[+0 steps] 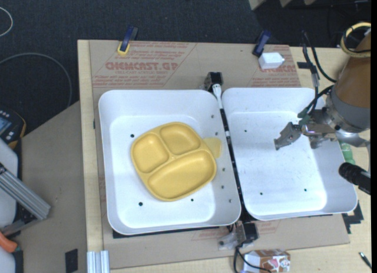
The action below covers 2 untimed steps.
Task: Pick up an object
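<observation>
While I checked the camera view, the gripper (287, 138) hung over the right bin (259, 175), toward its 3 o'clock side; I could not tell its spread. The yellow divided plate (172, 160) lay central in the left bin (115, 148), untouched.

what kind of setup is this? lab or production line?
Looks like a research lab bench: two white bins clamped to a board, a lone yellow divided plate as test object, loose cables on dark carpet.

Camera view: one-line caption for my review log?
Gripper over the right bin, nothing between its fingers; yellow divided plate lies in the left bin.
</observation>
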Each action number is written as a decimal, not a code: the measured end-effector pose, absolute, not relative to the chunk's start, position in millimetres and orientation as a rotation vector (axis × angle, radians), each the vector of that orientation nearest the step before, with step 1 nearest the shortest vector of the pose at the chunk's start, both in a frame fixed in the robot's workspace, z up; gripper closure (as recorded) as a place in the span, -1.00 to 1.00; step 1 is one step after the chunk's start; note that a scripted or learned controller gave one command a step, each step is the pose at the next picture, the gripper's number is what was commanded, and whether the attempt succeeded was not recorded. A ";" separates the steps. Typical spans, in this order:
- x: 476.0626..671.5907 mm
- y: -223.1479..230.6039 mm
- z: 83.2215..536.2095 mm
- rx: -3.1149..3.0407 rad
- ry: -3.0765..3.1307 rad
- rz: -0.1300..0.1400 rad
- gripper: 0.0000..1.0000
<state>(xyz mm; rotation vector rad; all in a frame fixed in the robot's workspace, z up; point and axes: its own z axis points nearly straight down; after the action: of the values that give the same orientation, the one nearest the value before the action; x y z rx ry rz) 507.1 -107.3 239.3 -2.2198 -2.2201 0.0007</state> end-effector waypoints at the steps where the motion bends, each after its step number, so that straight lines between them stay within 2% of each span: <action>1: 479.9 -61.3 338.1 -2.219 -2.234 -0.014 -1.00; 2: 480.5 -63.7 342.8 -2.222 -2.225 -0.004 1.00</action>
<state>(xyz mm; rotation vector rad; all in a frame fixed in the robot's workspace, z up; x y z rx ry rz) 480.5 -63.7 342.8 -2.2224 -2.2254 -0.0040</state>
